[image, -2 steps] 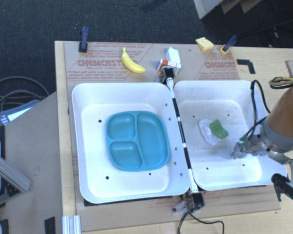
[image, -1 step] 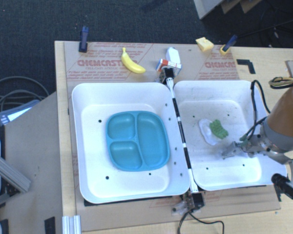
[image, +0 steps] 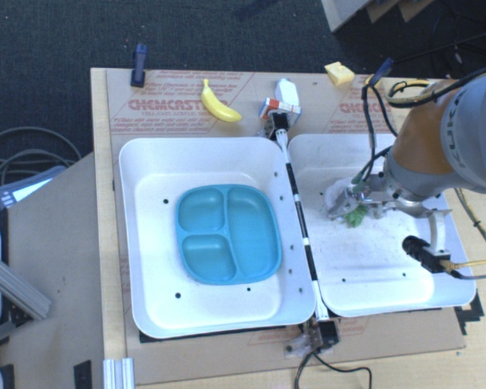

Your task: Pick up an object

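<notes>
your gripper [image: 346, 205] is sitting low in the right bin [image: 389, 286] over a small green object [image: 355, 215]; can't tell its grip. the blue tray [image: 227, 233] is occupying the left bin [image: 146, 217], a banana [image: 217, 104] lying behind.

The arm [image: 470, 128] has a smooth grey cylindrical casing with an orange band [image: 421, 140] above the wrist. Below the band sits a grey metallic wrist section. Black and yellow cables [image: 393, 96] run along the arm's outer side.
</notes>
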Controlling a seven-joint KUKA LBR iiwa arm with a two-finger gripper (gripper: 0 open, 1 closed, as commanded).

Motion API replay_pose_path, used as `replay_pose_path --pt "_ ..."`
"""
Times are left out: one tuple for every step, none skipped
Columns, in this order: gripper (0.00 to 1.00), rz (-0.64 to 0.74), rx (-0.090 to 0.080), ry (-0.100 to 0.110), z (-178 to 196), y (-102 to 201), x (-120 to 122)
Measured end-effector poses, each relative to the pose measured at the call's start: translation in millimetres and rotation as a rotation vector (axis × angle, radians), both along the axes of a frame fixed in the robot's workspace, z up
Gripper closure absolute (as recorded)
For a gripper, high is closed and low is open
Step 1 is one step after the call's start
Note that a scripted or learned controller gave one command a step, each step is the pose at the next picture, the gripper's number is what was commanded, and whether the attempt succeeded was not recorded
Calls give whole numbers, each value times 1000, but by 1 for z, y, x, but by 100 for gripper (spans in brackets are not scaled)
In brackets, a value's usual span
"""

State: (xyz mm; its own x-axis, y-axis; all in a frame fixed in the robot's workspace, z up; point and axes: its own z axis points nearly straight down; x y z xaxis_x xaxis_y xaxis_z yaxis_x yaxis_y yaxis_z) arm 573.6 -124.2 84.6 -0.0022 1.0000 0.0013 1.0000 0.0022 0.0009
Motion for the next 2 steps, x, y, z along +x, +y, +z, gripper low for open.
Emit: replay_pose_path --pt "100 -1 -2 -1 10 -1 0" --pt "100 0 0 -4 123 74 37"
